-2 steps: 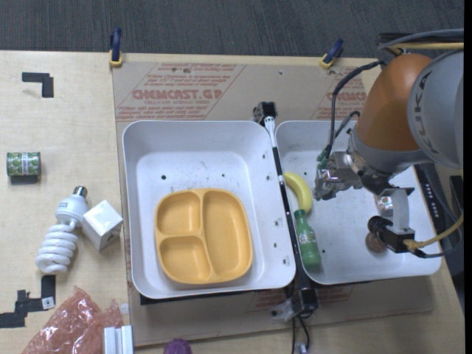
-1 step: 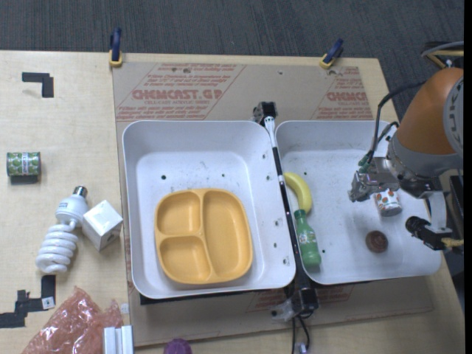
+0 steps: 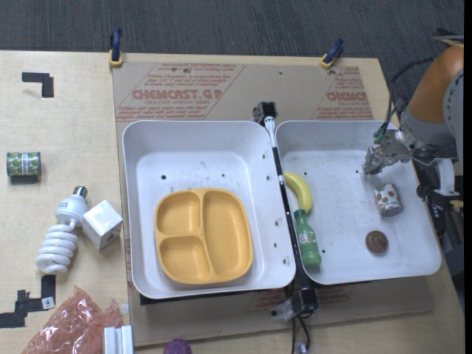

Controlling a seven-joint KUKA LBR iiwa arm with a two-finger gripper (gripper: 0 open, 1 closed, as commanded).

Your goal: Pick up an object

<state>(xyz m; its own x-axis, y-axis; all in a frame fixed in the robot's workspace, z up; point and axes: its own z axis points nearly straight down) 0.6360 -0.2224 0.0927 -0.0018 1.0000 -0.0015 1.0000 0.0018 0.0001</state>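
The right bin [image 3: 335, 271] holds a yellow banana [image 3: 299, 191] and a green bottle [image 3: 306, 238] along its left wall, a small printed can [image 3: 387, 199] lying near the right wall, and a brown round disc [image 3: 377, 242]. My gripper [image 3: 378, 161] hangs over the bin's upper right part, just above the can and apart from it. Nothing shows between its fingers. The left bin [image 3: 144, 161] carries a yellow divided plate [image 3: 203, 236].
Left of the bins on the bench lie a green can [image 3: 23, 164], a white spiral bulb [image 3: 57, 237], a white cube [image 3: 102, 224] and a pink mesh bag [image 3: 70, 323]. Blue clamps [image 3: 115, 46] hold the cardboard sheet's far corners.
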